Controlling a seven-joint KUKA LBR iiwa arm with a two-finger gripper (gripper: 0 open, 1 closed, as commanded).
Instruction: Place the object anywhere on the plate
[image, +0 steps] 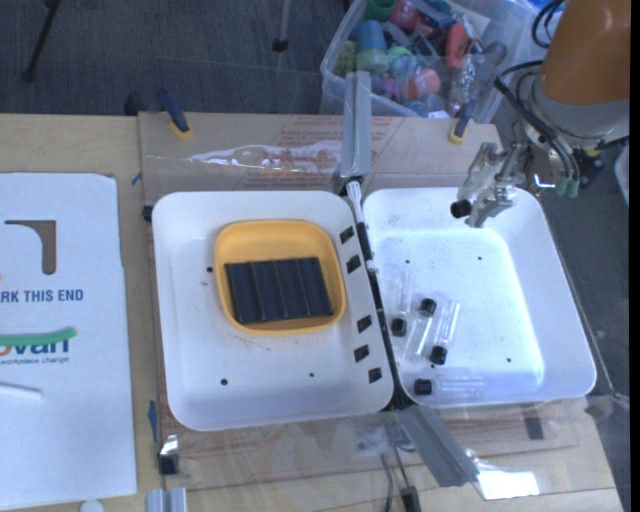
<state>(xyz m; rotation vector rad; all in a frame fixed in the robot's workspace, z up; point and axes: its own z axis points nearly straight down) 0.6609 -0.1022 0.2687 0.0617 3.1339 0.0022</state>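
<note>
A yellow plate (275, 233) with rounded corners sits in the left white bin (195, 385). A dark grey ribbed slab (278, 290) lies flat on the plate, covering most of its floor. My gripper (478, 203) hangs over the far edge of the right bin (525, 370), well to the right of the plate and apart from the slab. I see nothing in the gripper. The orange band of the arm (590, 50) shows at the top right.
Several clear tubes with black caps (425, 322) lie in the near left part of the right bin. A clear tub of coloured toys (415, 50) stands behind the bins. A white printed sheet (60, 330) covers the bench at left.
</note>
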